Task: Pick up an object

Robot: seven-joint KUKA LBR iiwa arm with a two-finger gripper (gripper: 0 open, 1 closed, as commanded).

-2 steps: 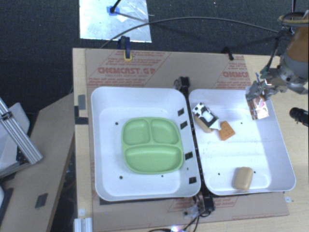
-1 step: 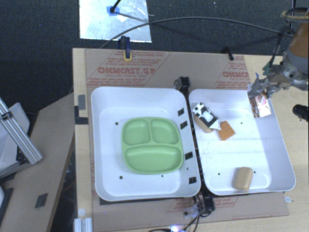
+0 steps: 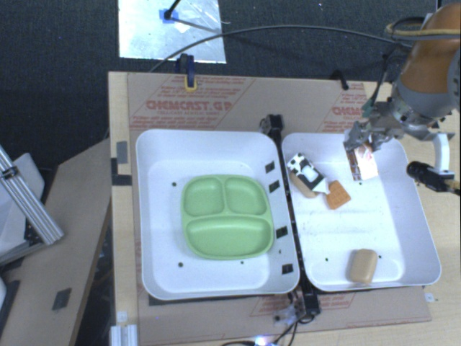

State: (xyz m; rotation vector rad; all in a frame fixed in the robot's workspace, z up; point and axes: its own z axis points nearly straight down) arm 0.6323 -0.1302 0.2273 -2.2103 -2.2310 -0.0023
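The left bin (image 3: 155,193) holds a green tray (image 3: 228,217) with three compartments, lying at its centre. Nothing else lies in that bin.

In the right bin (image 3: 410,229), at about ten o'clock, lies a small black-and-white block (image 3: 304,173) on a tan base, tilted on its side. Just beside it toward four o'clock, touching or nearly so, is an orange piece (image 3: 338,194), small and likely light. At six o'clock, well apart from both, lies a tan lump (image 3: 362,266) with rounded corners; it looks soft and sponge-like, and a pinch across its short sides should hold it.

At about one o'clock of the right bin hangs the gripper (image 3: 362,150), and a small pinkish-white packet (image 3: 364,166) shows right under its fingertips, apparently pinched at its top edge, with the rest hanging down toward the bin floor. Whether it is clear of the floor I cannot tell. The fingers look closed down nearly to the packet's thickness. The packet looks thin, light and perhaps slick, so a hold on one edge may slip or let it swing; a grip nearer its middle would be surer.
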